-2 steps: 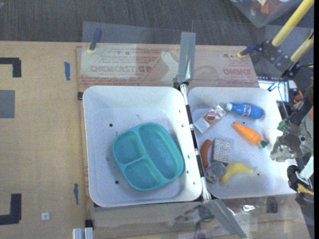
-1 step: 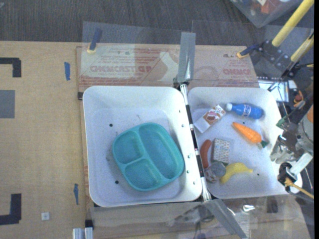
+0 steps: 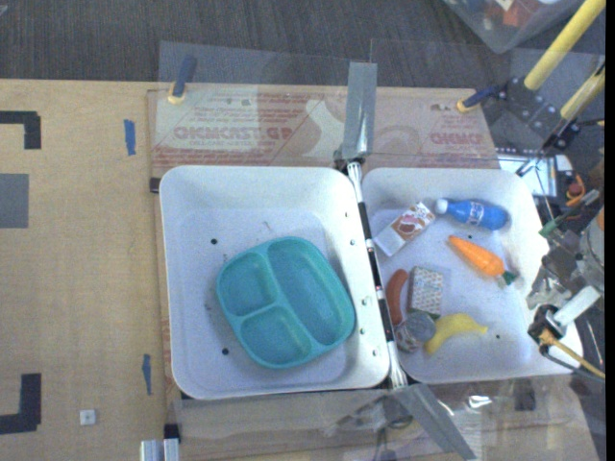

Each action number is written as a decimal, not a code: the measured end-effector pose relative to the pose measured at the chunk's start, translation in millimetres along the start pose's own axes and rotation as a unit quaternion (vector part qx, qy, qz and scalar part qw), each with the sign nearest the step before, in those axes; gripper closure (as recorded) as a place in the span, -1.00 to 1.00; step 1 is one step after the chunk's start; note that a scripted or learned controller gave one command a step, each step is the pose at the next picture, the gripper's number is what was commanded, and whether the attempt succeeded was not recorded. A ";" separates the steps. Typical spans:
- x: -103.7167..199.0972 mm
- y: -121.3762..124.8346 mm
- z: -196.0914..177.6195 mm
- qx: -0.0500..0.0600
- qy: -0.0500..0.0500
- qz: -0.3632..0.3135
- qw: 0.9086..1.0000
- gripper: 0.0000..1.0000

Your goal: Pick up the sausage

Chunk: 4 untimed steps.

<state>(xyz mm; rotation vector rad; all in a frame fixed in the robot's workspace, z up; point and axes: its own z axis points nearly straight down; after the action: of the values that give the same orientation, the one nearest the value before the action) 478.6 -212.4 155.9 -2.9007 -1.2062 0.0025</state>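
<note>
gripper [image 3: 562, 320]: sat at right rim of right bin [image 3: 514, 358], low on that side; jaw state could not be told, mechanics cluttered and partly cut off by frame edge
banana [image 3: 456, 330]: nearest item, just left of jaws, on bin floor, curved, yellow
carrot [image 3: 478, 256]: up-left of jaws, orange, lay slantwise, green tip toward the jaws
bottle [image 3: 475, 213]: farther up-left of jaws, blue with white cap, on its side near bin's far wall
grey disc [image 3: 417, 331]: left of banana, touching or nearly touching it
patterned card [image 3: 427, 290]: left of jaws, beyond banana, just above the disc
sausage [image 3: 396, 297]: well left of jaws, across the bin, reddish-brown, lay lengthwise along bin's left wall, just beside the card; not between the jaws
carton [image 3: 405, 229]: far up-left of jaws, white with brown end, tilted, near the divide
left bin [image 3: 192, 209]: far left of jaws, past the divide
teal tray [image 3: 283, 301]: inside left bin, three compartments, farthest from jaws
</note>
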 end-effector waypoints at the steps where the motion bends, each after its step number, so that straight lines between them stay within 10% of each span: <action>1: 0.1 -0.2 -0.3 0.000 0.000 0.084 0.996 1.00; 2: -2.7 3.3 29.0 0.003 0.000 -0.002 1.000 1.00; 3: 1.8 -1.2 -5.5 0.000 0.000 0.089 0.996 1.00; 4: -8.1 7.8 0.0 0.001 -0.001 0.280 0.960 1.00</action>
<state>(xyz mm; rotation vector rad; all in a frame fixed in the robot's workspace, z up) 478.4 -223.6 155.9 -3.1208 -0.3458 0.0059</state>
